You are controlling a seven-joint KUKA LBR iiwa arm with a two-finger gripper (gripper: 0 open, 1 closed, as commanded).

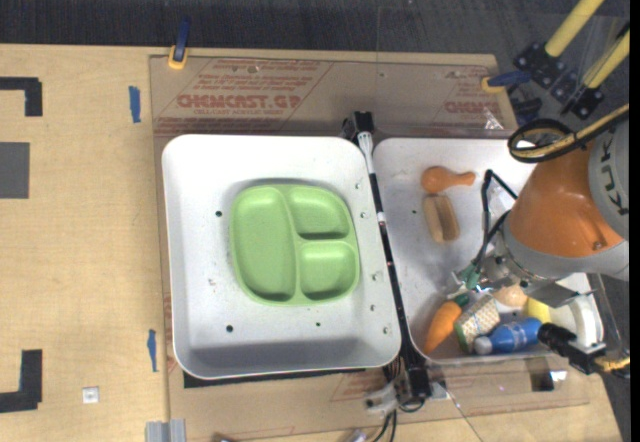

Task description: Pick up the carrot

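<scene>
— Scanning from the left: left bin (190,230) has just a green plate (293,242) in its middle, nothing for us. Where's the carrot?

— Right bin (400,165), down at about 7 o'clock, close to the near-left corner. The carrot (440,327) is the orange lump lying there, apart from the wall as far as I can tell. It touches a clutter pile on its 3 o'clock side: a pale cob (482,314), then a blue bottle (512,335).

— Other orange stuff to confuse it?

— Yes, an orange drumstick-like toy (446,178) at 11 o'clock of that bin, with a tan piece (441,218) just below it. Both well apart from the carrot.

— Gripper?

— The gripper (482,282) is low over the pile, with the carrot at its 8 o'clock, near but not under it. The arm (560,215) covers most of it, so open or closed I cannot tell. Nothing visibly held.

— Step?

— My call: approach or descent, grasp not yet made. Task is early.

— Next move?

— Probably a shift toward 8 o'clock to centre on the carrot, then drop and close across its narrow width. Risk is catching the cob instead, or nudging the carrot into the corner.
</scene>
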